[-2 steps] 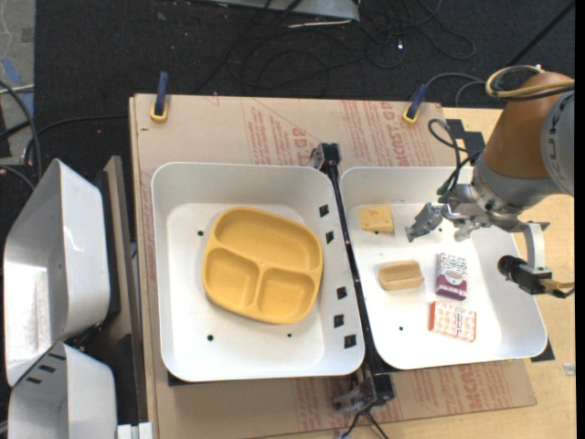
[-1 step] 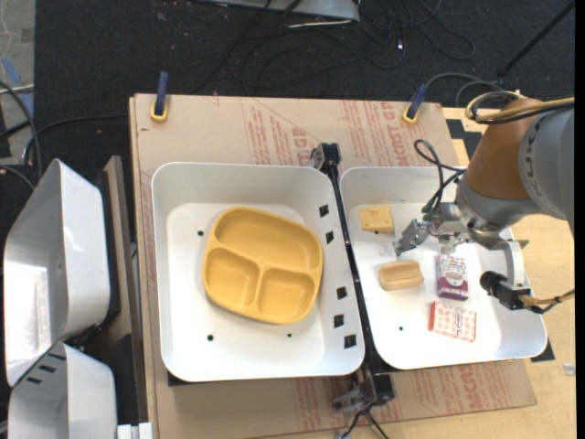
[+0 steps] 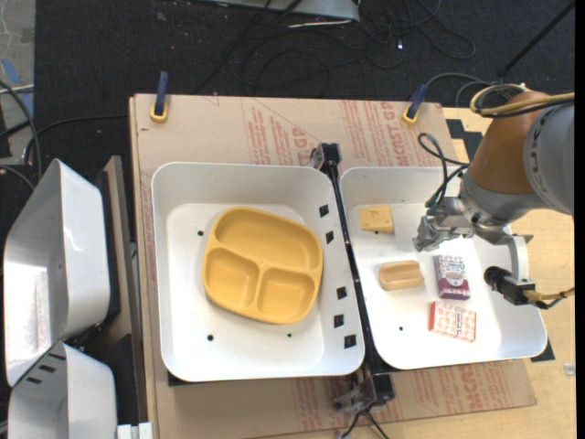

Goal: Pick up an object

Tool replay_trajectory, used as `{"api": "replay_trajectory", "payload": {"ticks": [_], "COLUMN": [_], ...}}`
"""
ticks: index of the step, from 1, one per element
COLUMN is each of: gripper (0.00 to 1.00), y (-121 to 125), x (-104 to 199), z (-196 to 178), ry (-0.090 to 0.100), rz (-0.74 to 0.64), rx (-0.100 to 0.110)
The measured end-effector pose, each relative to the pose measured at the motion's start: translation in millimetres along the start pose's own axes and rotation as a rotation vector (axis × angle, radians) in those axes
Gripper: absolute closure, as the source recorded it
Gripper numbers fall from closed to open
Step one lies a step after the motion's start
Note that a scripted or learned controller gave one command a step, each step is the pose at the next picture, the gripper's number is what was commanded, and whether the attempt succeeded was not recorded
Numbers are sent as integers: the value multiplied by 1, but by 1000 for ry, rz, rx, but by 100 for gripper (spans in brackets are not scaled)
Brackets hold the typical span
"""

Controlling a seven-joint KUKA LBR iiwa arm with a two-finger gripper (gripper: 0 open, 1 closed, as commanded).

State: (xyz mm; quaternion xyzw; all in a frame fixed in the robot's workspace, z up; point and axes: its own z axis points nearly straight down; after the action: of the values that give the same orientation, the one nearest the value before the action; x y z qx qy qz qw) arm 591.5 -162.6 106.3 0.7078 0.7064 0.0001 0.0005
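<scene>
Camera view: pincer (image 3: 428,236) just above tan block (image 3: 400,275).

Two shallow white plastic bins (image 3: 183,273) are showing smooth, slightly glossy walls. Yellow three-compartment plastic tray (image 3: 263,265) is looking smooth, semi-matt. Brown printed cardboard sheet (image 3: 274,126) beneath is appearing matt. Grey arm casing (image 3: 553,158) is reading smooth.

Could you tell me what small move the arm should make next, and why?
Probably lower the claw toward the tan block just below it in the right bin. The block lies apart from the purple packet, so it looks like the easiest pick.
</scene>
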Motion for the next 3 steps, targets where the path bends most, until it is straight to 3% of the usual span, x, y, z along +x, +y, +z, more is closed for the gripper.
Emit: {"api": "replay_trajectory", "payload": {"ticks": [3], "gripper": [100], "y": [5], "x": [-2], "z": [-156], "ry": [-1], "rz": [-7], "rx": [-5]}}
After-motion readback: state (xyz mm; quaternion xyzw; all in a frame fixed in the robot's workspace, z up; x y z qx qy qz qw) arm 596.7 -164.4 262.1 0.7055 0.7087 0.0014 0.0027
